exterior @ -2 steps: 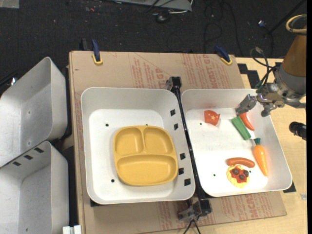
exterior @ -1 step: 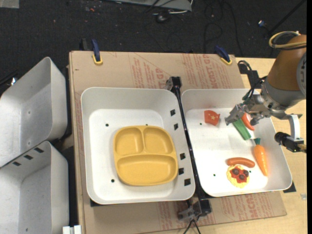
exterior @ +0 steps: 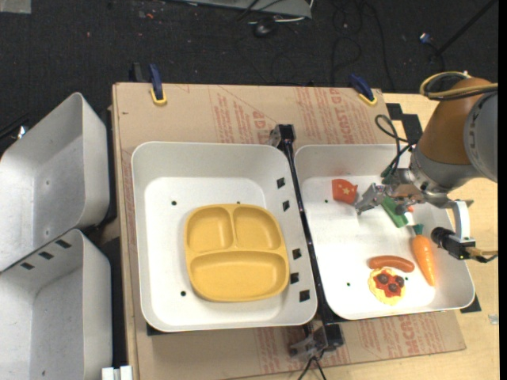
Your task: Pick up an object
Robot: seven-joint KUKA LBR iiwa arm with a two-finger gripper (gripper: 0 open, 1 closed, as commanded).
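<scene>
On the left half of the bench (exterior: 214, 105), a shallow white bin (exterior: 150, 180) holds a yellow divided plate (exterior: 236, 252) with three compartments, lying flat near the bin's middle. Just beside it, across a dark seam with black clips, sits the second white bin (exterior: 325, 291), where all the small toy foods lie. Nearest the seam, toward the far wall, is a red strawberry-like piece (exterior: 344, 190). To its right the gripper (exterior: 374, 199) reaches in low over the bin floor, its metal fingers (exterior: 366, 203) pointing left toward the red piece but apart from it; nothing shows between them, and how wide they stand cannot be told from this angle. Close under the wrist lies a green piece (exterior: 394, 211), partly hidden by the gripper body, so whether they touch is unclear. Nearer the front wall rest a red sausage (exterior: 391, 264) and, just below it, a small round pizza (exterior: 387, 284) with dark toppings. An orange carrot (exterior: 425, 258) lies at the right, tilted, near the sausage's end. The grey arm (exterior: 463, 133) with its orange band enters from the right edge
</scene>
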